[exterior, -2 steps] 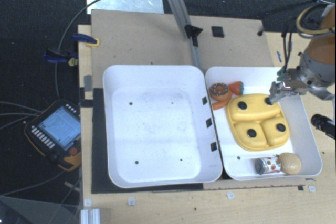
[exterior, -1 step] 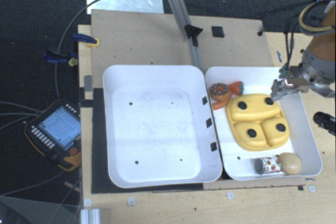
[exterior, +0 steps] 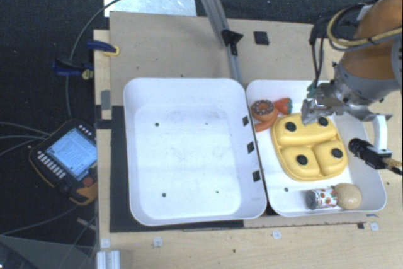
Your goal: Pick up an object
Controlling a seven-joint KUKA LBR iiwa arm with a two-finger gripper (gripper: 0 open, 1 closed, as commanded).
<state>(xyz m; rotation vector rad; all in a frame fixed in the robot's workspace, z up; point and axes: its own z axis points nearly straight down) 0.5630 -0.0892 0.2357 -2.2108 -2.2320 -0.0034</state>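
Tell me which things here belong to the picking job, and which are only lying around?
For the job:
hand
yellow block
donut
small can
tan ball
right bin

Lying around:
left bin
teach pendant
clamps

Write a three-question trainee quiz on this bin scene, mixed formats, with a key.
1. True or false: the yellow block lies in the left bin.
2. Multiple choice: what lies at the near edge of the right bin, beside the tan ball? A) small can B) spoon C) sponge
3. Fill in: the pincer is above the far edge of the ____ block.

Key: 1 false, it lies in the right bin. 2 A, the small can. 3 yellow.
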